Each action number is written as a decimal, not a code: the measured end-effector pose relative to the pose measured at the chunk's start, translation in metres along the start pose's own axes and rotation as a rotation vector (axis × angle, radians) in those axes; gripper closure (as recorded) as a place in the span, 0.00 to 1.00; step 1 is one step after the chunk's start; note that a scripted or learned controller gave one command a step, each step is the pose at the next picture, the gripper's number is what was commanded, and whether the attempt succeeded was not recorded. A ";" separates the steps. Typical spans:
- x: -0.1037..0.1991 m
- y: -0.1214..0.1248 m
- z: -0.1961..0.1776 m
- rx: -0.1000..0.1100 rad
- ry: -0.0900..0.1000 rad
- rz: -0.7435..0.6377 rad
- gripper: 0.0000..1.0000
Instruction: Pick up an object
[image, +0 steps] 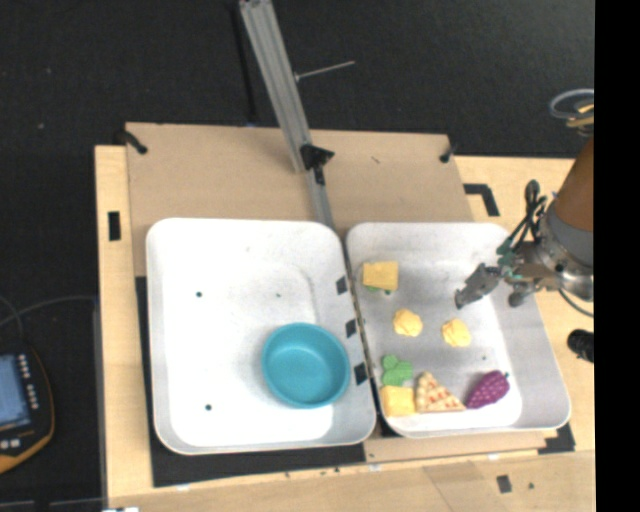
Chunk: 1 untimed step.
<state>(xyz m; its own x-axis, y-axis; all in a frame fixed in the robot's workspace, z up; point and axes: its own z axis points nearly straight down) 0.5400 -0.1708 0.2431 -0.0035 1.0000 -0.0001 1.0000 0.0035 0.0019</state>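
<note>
**Pincer hanging open over the right bin, holding nothing**

The pincer (492, 285) is hanging over the upper right part of the right bin (530, 400), reaching in from the right on the grey arm (572, 225). Its two dark fingers (472, 289) are standing apart, one pointing down-left and the other sitting just right of it, and nothing is lying between them.

Taking the right bin as the landmark, the small things are all sitting inside it on its white floor. A yellow block (380, 276) is lying near the bin's upper left corner. Two small yellow lumps are lying in the middle: one (407, 322) left of centre and the other (456, 332) right of centre, below and slightly left of the pincer and apart from it. Along the bin's lower edge a green piece (396, 371) is touching a second yellow block (398, 401) beneath it, a pizza slice (436, 394) is lying just beside them, and a bunch of purple grapes (487, 389) is lying just right of the slice.

Left of the right bin, the left bin (200, 260) is touching it side by side and is holding a blue bowl (305, 364) in its lower right part. Both bins are resting on the table (280, 165).
</note>
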 end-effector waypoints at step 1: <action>0.000 0.000 0.000 -0.001 0.000 0.001 0.00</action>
<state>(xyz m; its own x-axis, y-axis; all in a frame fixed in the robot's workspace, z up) 0.5400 -0.1708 0.2432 -0.0021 1.0000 0.0004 1.0000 0.0021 0.0025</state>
